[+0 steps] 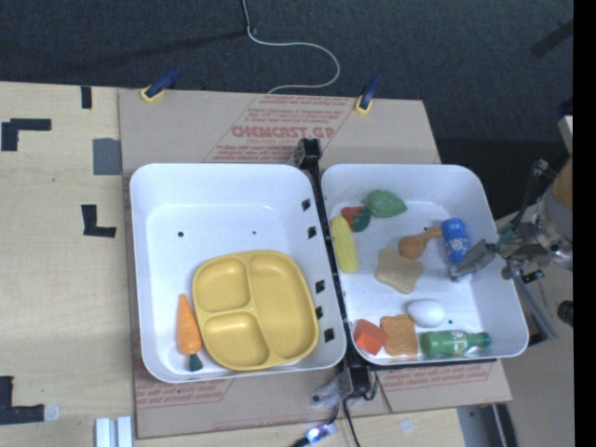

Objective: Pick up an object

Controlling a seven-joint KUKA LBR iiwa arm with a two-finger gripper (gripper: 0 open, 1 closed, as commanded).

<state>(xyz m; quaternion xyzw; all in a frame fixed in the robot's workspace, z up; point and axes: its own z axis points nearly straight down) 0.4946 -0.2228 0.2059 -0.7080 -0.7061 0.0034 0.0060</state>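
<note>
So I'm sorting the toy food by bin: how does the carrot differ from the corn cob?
The carrot is orange with a green tip, while the corn cob is yellow. The carrot lies in the left bin beside the yellow divided plate; the corn cob lies in the right bin against the wall nearest the other bin, among other toys. Both are long, lie flat, and point roughly the same way.

Both bins (149, 203) look like smooth white plastic with a faint sheen. A yellow tray (253, 307) in the bin far from the gripper (470, 261) appears as matt moulded plastic. The bottle (453, 344) just below the gripper is seen as glossy green plastic; the egg (427, 312) beside it as smooth and shiny. Matt brown cardboard (279, 124), printed red, is seen under the bins. Gripper fingers read as dull grey metal.
</note>
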